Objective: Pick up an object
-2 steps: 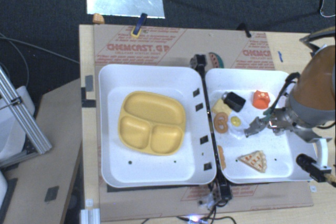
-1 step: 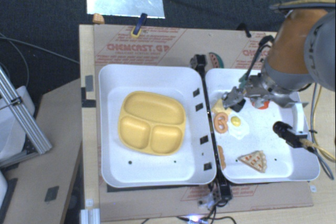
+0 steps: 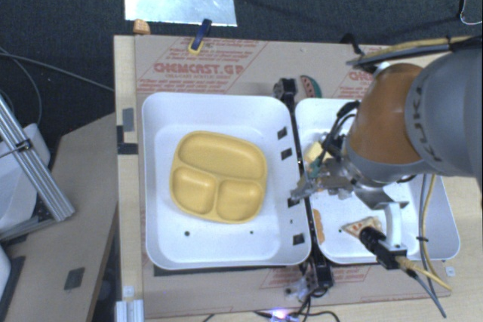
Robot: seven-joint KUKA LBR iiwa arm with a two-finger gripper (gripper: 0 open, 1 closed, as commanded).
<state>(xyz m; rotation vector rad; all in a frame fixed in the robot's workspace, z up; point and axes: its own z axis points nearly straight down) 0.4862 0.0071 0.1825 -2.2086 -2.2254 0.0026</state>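
Yellow divided tray (image 3: 219,177) centred in left bin (image 3: 162,237). Arm (image 3: 407,124) covers right bin (image 3: 445,237); toast-like piece (image 3: 362,225) at 5 o'clock. Gripper (image 3: 321,181) state: cannot tell.

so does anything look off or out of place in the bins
Nothing looks spilled or broken. The yellow divided plate sits slightly askew in the left bin. A toast-like slice lies in the right bin beneath the arm.

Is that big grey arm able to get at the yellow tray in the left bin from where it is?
Probably yes. The yellow tray lies open in the left bin with nothing on it, and the arm hangs just beside it.
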